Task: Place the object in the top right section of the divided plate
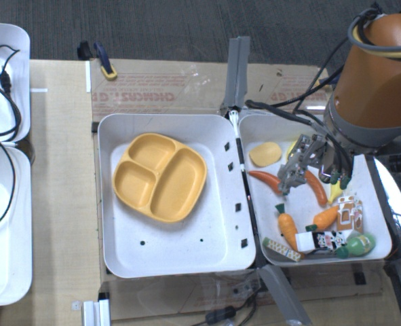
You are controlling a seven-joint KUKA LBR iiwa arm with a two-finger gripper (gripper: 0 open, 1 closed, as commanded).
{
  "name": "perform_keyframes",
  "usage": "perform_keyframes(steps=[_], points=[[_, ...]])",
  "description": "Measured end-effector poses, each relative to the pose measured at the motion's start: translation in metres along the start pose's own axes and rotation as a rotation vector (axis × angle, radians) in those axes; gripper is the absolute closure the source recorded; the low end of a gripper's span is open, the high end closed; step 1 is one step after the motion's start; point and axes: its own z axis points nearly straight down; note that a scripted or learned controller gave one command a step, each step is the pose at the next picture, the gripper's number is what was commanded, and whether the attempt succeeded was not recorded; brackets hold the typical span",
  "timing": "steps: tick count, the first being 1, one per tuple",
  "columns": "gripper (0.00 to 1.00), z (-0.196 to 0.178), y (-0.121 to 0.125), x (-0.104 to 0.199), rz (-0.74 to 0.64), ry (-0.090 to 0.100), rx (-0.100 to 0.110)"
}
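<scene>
The divided plate [160, 176] is showing plain yellow-orange against its white bin [119, 250]; a carrot [288, 229] is showing orange with a green top; a chilli [264, 179] is glowing red; a carton [327, 240] is wearing black-and-white patches.

Robot lab: taped bench [58, 182], white bins [112, 202].

Divided plate [160, 176] in left bin [112, 202]; toys in right bin [383, 229].
</scene>
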Motion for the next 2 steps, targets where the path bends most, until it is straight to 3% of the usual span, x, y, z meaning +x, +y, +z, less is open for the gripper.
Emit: perform_keyframes(steps=[1, 2], points=[[1.0, 0.067, 0.051, 0.019, -0.393, 0.004, -0.001], [1.0, 0.07, 0.137, 0.05, -0.121, 0.003, 0.0]])
